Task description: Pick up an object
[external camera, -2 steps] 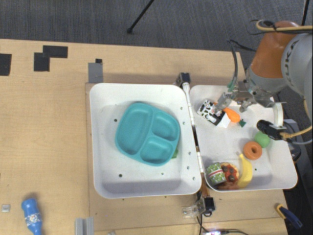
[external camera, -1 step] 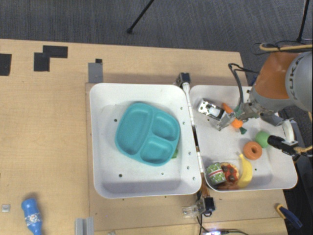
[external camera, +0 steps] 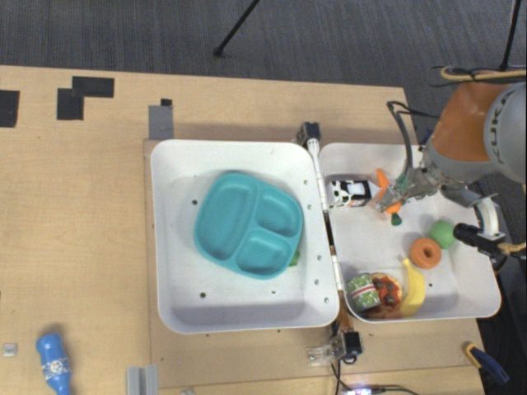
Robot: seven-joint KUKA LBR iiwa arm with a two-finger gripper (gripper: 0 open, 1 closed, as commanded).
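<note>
Brightness: we are seeing even, fairly bright light across the bench.
Shadows: we are finding soft, faint ones, under the teal plate and inside the left bin.
Glare: we are noting mild washout on the right bin.
Sharpness: we are reading slight softness overall; small items in the right bin are blurring together.
Edges: we are seeing slight bowing in the bench lines.

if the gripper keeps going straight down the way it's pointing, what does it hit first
Most likely the orange carrot lying just under the gripper, or the floor of the right bin beside it. Depth is hard to judge from this slanted view.
</note>
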